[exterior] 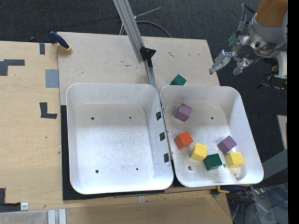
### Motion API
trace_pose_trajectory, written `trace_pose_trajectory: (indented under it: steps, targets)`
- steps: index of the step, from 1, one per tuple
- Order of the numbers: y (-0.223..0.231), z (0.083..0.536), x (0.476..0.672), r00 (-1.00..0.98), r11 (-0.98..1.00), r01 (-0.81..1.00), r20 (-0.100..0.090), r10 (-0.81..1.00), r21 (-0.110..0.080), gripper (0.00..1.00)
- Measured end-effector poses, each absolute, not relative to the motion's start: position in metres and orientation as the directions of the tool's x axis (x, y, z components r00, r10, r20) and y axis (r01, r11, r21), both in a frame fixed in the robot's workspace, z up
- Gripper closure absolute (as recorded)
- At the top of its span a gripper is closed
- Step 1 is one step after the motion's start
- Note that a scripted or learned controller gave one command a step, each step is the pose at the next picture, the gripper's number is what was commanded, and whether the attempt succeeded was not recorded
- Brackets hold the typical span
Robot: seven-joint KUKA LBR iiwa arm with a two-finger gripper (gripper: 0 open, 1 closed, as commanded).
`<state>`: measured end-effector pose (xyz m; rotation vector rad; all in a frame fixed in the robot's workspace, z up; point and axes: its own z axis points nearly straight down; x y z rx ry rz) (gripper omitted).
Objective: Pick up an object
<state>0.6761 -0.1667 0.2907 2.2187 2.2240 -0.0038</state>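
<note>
Presently the gripper hangs above the bench, beyond the far right corner of the right bin, well apart from everything inside it; its two fingers stand spread with nothing between them. Within that bin: a purple cube nearest the far wall, an orange cube toward the bin's middle, a yellow cube just beside it, then a dark green cube, a second yellow cube and a second purple cube clustered near the front right corner. Another green cube lies on the bench just behind the bin's far wall.
</note>
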Motion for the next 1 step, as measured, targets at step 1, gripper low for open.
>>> trace_pose_trajectory:
  steps: [1]
  targets:
    - [-0.1001, 0.0963, 0.6547, -0.003, 0.003, 1.0, 0.001, 1.0, -0.01, 0.0]
